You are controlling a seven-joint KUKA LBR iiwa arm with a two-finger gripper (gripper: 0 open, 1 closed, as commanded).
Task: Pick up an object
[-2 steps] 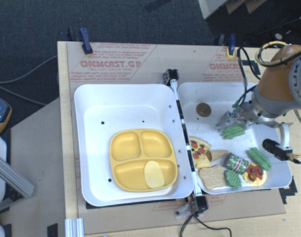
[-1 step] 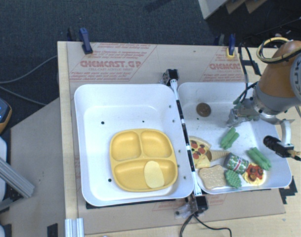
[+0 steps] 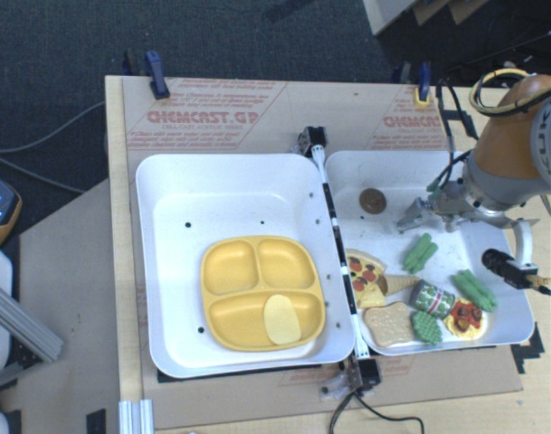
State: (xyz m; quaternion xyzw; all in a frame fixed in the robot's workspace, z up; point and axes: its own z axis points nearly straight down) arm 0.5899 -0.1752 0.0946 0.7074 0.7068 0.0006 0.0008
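My gripper hangs over the back of the right bin, fingers spread and open, with nothing between them. Just in front of it lies a green pod-shaped piece. A brown round cookie sits to its left, apart from it. Nearer the front lie a pizza slice, a slice of toast, a small striped can, another green piece and a round red-topped piece.
The left bin holds a yellow divided plate with a pale round slice in its front compartment. A black clip joins the bins at the back. The arm's orange band stands over the right bin's far corner.
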